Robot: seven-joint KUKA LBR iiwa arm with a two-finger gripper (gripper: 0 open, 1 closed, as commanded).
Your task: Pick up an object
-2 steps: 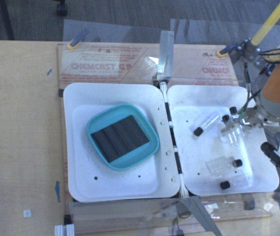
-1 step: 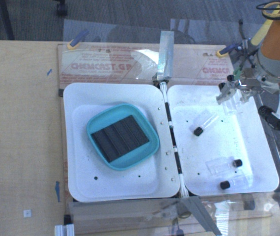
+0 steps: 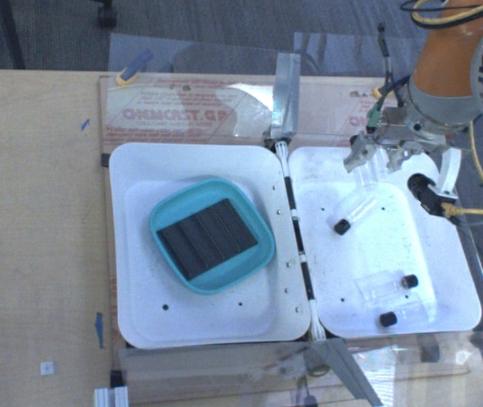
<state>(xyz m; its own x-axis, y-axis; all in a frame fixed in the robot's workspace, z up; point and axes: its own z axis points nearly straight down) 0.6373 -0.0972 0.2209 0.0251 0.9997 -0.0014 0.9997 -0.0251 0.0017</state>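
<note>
Claw (image 3: 375, 157) hangs over far edge of right bin (image 3: 445, 312), fingers spread apart, nothing between them. Clear tube (image 3: 357, 210) with black cap lies tilted on bin floor just below claw, toward near-left, apart from fingertips. Two more clear tubes with black caps, one (image 3: 385, 285) and another (image 3: 402, 315), lie near front of same bin, well apart from claw. Left bin (image 3: 131, 312) holds teal tray (image 3: 167, 265) carrying dark ridged block (image 3: 208, 238). Both bins sit on desk (image 3: 30, 227).
</note>
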